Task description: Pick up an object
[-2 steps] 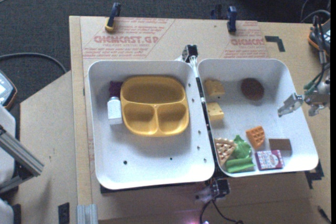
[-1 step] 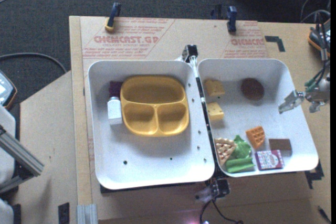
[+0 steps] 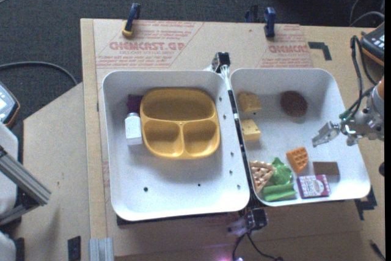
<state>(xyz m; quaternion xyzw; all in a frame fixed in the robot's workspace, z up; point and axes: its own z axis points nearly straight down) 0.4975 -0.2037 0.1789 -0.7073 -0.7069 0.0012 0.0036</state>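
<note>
My hand (image 3: 325, 133) hangs open and holds nothing, over the right bin (image 3: 349, 95). There I count two yellow cheese blocks (image 3: 248, 102), one brown patty (image 3: 294, 103), one orange waffle (image 3: 297, 159) and one brown block (image 3: 325, 169).

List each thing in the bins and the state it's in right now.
Gripper: open, above the right bin, holding nothing.
Yellow tray: flat in the left bin.
White bottle: beside the tray.
Waffle: lying flat.
Brown patty: lying flat.
</note>
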